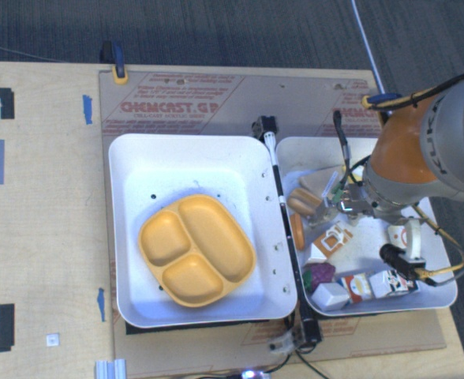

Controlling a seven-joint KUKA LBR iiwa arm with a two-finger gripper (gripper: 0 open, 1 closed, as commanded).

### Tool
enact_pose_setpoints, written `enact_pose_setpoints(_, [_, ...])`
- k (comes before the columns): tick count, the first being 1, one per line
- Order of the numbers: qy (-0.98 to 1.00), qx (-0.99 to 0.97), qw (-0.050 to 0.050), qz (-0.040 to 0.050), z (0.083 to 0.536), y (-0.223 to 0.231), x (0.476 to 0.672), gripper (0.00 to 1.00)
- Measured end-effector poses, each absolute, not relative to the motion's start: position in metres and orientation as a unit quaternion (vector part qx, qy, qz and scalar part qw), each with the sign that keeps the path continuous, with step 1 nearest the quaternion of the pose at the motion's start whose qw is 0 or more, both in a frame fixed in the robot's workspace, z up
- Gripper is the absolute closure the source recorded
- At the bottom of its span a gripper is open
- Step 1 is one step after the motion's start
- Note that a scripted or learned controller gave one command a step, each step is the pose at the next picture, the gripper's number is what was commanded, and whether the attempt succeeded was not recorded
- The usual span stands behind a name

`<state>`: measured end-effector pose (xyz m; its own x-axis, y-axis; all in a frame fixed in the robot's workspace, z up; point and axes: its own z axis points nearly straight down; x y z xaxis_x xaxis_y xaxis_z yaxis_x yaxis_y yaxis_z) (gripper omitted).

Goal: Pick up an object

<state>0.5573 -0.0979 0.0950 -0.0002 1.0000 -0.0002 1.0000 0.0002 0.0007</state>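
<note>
2 white bins sit side by side on the worktop (pixel 43 235), rims touching at the centre divider. Left bin (pixel 129 164) holds a yellow 3-compartment tray (pixel 196 249), w/ bare floor along its top and left walls. Right bin (pixel 445 294) is crowded: a hot dog toy (pixel 297 229) lies next to the divider, a purple item (pixel 320 274) and small cartons (pixel 357 287) line the near wall, a white cup (pixel 406 236) sits toward the right edge. Little free floor there. Arm (pixel 429 144) reaches in from the right, wrist angled down-left over the right bin's upper middle. Claw (pixel 344 204) is low by a bun-like piece (pixel 303 200); can't tell if open or closed.
</note>
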Motion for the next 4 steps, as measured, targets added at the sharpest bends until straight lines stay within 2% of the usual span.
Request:
enact_pose_setpoints(1, [0.707, 0.707, 0.001, 0.0005, 0.105, -0.098, 0.558, 1.00])
enact_pose_setpoints(2, [0.707, 0.707, 0.001, 0.0003, 0.204, -0.132, 0.526, 1.00])
enact_pose_setpoints(3, [0.707, 0.707, -0.001, -0.0001, 0.191, -0.105, 0.498, 1.00])
enact_pose_setpoints(4, [0.707, 0.707, 0.002, 0.0002, 0.209, -0.191, 0.572, 1.00])
